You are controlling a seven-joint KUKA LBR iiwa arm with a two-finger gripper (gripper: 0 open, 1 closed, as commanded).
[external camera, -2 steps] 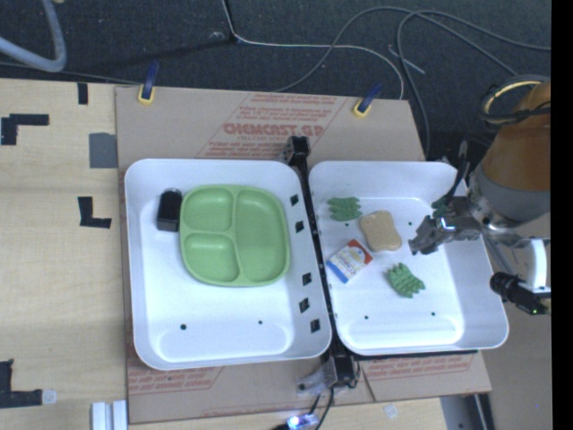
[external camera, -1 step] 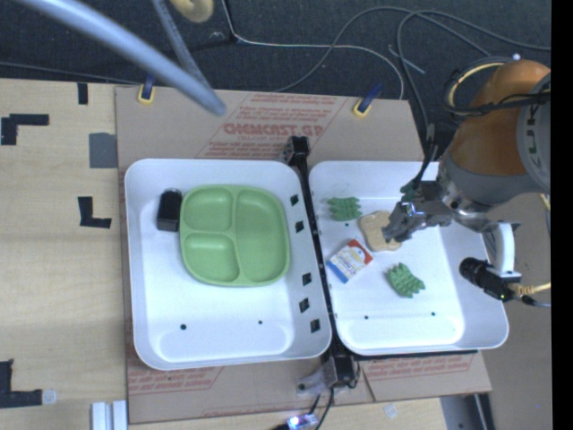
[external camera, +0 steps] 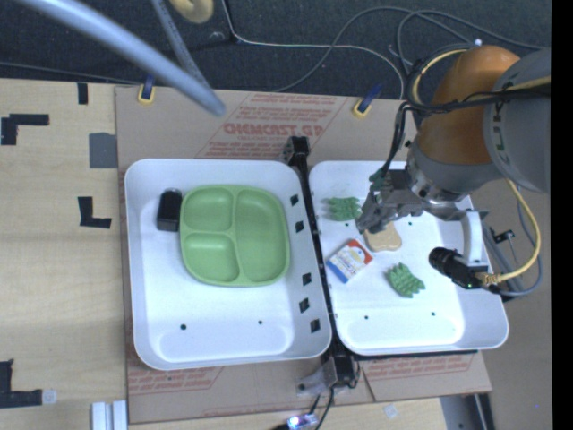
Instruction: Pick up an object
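Note:
My gripper [external camera: 376, 220] reaches down into the right bin [external camera: 421, 325], just above a tan flat piece [external camera: 386, 239] that lies under its tips. A green leafy toy [external camera: 342, 208] lies to its left near the bin's divider. A small white packet with red and blue print [external camera: 349, 261] lies below the gripper. Another green toy [external camera: 405, 280] sits further toward the front right. Nothing shows between the fingers from this angle.
The left bin [external camera: 152, 312] holds a green divided plate [external camera: 235, 235] and a small black block [external camera: 168, 210] at its left. A black clip strip [external camera: 309, 240] runs between the bins. A black cylinder on the arm [external camera: 452, 268] hangs over the right bin's right side.

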